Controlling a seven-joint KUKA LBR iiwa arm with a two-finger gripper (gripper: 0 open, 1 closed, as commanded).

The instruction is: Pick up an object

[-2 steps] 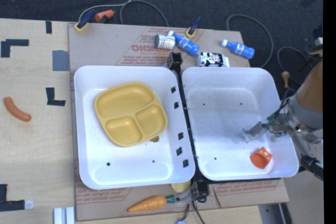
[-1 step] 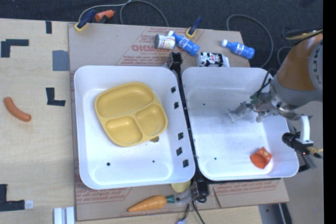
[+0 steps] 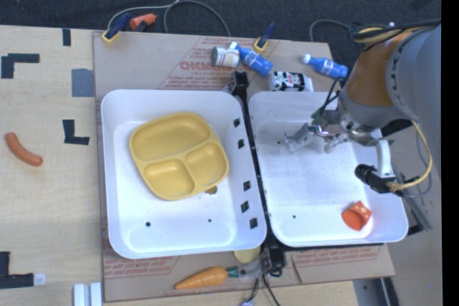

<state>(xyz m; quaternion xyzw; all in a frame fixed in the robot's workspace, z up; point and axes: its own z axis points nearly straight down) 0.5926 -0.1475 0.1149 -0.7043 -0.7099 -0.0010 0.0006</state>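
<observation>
Sitting in the right bin's (image 3: pixel 287 226) near right corner, a small orange block (image 3: pixel 356 216) is showing a chunky, angular shape, well apart from the gripper (image 3: pixel 310 137). Gripper is hovering over the bin's far half, fingers spread apart, clamping nothing.

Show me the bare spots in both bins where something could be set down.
Right bin: bare floor across its middle and near-left, between the pincer at the far end and the orange object in the near-right corner. Left bin: a bare strip along the near side, below the yellow divided plate. The plate crowds its centre and far half.
</observation>
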